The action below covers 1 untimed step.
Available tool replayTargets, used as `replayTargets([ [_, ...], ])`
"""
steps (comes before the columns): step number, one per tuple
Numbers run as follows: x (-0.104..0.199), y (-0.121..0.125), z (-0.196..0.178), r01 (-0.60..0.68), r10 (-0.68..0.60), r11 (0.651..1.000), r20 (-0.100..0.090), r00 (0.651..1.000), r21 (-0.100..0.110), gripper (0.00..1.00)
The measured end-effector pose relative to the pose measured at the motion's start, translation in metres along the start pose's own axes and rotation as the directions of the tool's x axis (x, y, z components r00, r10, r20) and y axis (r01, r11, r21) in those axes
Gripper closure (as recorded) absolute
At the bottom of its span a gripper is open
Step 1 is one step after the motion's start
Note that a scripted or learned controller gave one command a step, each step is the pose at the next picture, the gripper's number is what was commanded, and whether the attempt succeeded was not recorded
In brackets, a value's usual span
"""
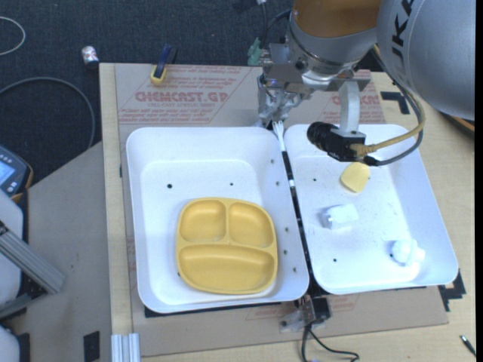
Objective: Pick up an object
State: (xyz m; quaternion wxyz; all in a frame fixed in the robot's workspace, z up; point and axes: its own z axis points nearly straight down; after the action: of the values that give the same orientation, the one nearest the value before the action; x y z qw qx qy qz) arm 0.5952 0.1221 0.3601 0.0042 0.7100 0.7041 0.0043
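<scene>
- Camera view: two white bins sit side by side on the tabletop (113,202).
- Left bin (151,164) holds one yellow divided plate (226,245), with bare floor along its far side.
- Right bin (423,202) holds three loose things, well apart: a yellow chunk (355,177), a small white block (337,216) and a white-blue piece (405,253) by the near right rim.
- The claw (273,119) hangs over the bins' shared far rim; whether it is clenched or released, I cannot tell.

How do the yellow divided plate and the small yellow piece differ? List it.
The yellow divided plate lies in the left bin; the small yellow piece lies in the right bin. The plate is far larger than the piece. The plate has three compartments; the piece is a plain lump. Both are yellow and rest on a white bin floor.
</scene>
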Motion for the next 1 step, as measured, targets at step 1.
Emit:
replayTargets([
  [1, 0.0527, -0.0473, 0.0437, 0.015, -0.015, 1.000, -0.001, 1.000, 0.020, 1.00],
])
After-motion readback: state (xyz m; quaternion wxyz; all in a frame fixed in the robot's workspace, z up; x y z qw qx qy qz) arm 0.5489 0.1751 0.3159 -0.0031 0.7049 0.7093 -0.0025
